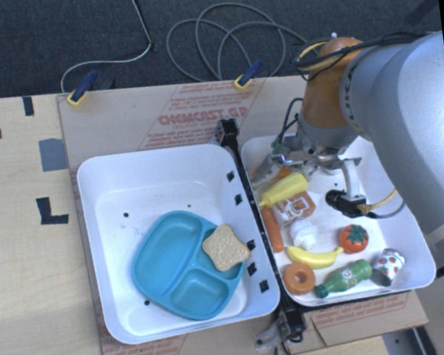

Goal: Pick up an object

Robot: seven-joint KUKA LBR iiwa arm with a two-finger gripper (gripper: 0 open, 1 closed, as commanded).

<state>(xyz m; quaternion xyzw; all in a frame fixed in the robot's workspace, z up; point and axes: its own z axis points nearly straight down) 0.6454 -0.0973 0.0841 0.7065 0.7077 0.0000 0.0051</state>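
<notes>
Camera view looks down on your worktop, where two shallow white bins sit side by side on a sheet of cardboard. The left bin holds one blue divided plate, and one slice of toast rests on that plate's right rim, reaching toward the black clips between the bins.

The right bin carries the pile you can pick from. Count one yellow block-shaped toy near the far left corner, one orange hot-dog-like piece lying along the left wall, one small carton with a red and white label just beside it, one white lump below that, one banana, one tomato, one orange doughnut, one green bottle lying on its side along the near wall, and one silver and red wrapped piece at the bottle's right end. The banana touches the doughnut's upper edge; the tomato sits just right of the banana.

Your arm comes in from the right, its orange band above the wrist, and the claw sits low over the far left part of the right bin, close to the yellow toy. You cannot tell from here how the claw stands; cables and its body hide it. Two clamps, one yellow and one blue, pin the cardboard's far edge.
</notes>
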